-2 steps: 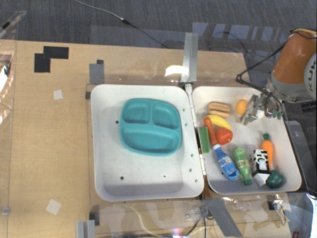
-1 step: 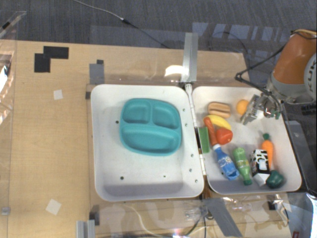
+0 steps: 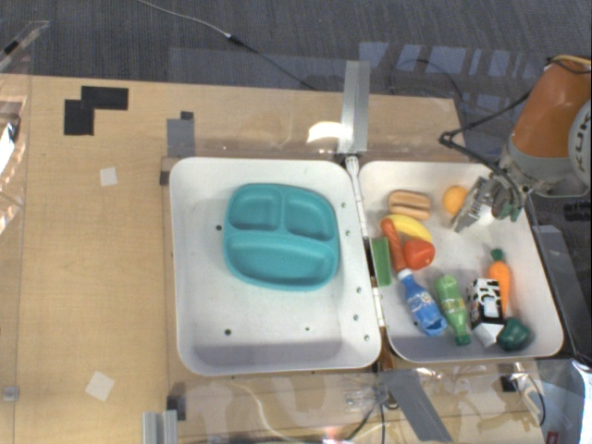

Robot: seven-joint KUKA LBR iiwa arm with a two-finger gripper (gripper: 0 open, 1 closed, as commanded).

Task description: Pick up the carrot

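Left bin (image 3: 199, 340), centre frame: teal divided plate (image 3: 280, 235). Right bin (image 3: 546, 326): toy food. Arm (image 3: 548, 123) upper right, gripper (image 3: 482, 209) low by orange ball (image 3: 454, 198), fingers apart, nothing btwn. Carrot (image 3: 500, 283) lower right, well apart from gripper.

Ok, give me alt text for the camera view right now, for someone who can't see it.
The gripper hovers over the right bin, up and left of the carrot, which lies untouched near the bin's right wall. The same bin holds a hot dog, a banana and bottles; the left bin holds a teal divided plate.
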